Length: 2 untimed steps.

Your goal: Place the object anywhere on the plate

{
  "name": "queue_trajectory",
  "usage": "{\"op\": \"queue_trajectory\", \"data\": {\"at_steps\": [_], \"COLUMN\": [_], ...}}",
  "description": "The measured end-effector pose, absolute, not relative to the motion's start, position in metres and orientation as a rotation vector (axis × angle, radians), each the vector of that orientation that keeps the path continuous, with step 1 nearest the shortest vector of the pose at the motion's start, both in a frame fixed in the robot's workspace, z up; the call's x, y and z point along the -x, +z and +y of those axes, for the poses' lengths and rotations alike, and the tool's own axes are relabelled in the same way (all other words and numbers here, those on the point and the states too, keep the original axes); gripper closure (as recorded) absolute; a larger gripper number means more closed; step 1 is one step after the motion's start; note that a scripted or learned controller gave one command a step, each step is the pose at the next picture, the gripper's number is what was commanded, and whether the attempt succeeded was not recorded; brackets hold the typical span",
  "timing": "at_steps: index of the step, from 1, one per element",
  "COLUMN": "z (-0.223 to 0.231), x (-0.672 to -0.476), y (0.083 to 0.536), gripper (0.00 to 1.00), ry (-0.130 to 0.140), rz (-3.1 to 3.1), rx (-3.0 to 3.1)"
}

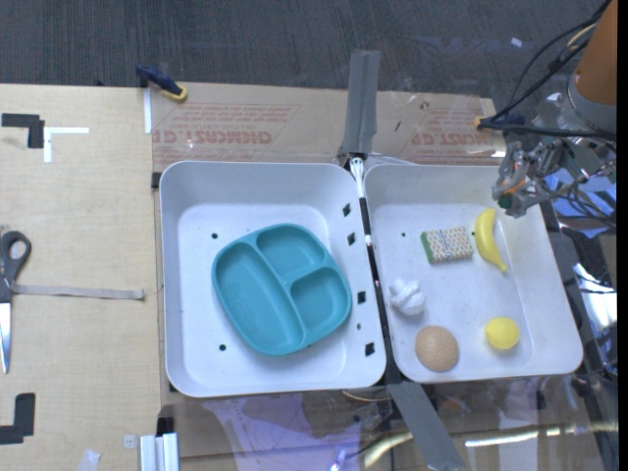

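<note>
1. My end effector (517, 186) hangs at about two o'clock over the right bin (549, 361), near its far right corner, amid a tangle of cables; I cannot tell its state from here, and I see nothing held in it.
2. Closest to it, at roughly seven o'clock, lies the banana (489, 239), which I judge the likeliest object to carry; its long axis runs from twelve to five o'clock, the thin stem end pointing down toward five, the curve bulging toward the bin's right wall.
3. To do this step well, I would come straight down over the banana's thick middle and close across its short width, square to that axis; a grasp along the length would likely slip.
4. Just beside it at nine o'clock sits a speckled sponge (447, 244); I would keep clear of it.
5. The teal plate (282, 288) rests in the left bin (186, 361), well apart; any compartment will serve.
</note>
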State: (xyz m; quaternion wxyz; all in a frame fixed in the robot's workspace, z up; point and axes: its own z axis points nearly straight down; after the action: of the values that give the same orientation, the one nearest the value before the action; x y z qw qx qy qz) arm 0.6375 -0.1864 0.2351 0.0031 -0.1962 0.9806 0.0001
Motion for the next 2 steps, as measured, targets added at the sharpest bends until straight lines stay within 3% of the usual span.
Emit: {"op": "queue_trajectory", "data": {"at_steps": [1,2], "z": [-0.106,-0.046], "x": [-0.591,-0.562], "y": [0.262,0.192], "gripper": [1.0,1.0], "ry": [0.0,0.001], "rz": [3.048,3.022], "rx": [0.742,0.844]}}
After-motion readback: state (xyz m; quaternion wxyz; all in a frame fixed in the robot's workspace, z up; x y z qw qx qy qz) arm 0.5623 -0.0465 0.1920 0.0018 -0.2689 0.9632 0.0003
